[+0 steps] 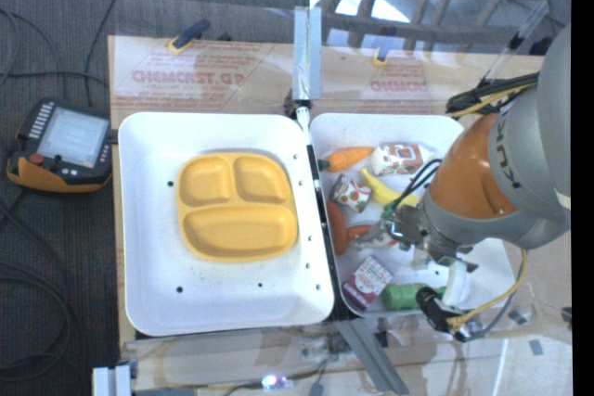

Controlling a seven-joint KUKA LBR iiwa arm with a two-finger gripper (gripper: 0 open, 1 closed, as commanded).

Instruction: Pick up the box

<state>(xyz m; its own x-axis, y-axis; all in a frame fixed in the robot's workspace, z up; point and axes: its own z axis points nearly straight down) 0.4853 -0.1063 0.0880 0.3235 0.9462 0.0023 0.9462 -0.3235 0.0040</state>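
The arm's end effector (401, 227) is lowered into the right bin (483, 292) among the items near that bin's centre; whether it is released or clenched cannot be determined. The box (369, 279), white and magenta, lies tilted near the front-left corner of the right bin, just beside a green item (401, 296), while a carrot (350, 159), a banana (388, 190) and a small carton (351, 193) occupy the bin's rear-left area. The left bin (148, 292) carries a yellow compartment tray (238, 206) at its centre.
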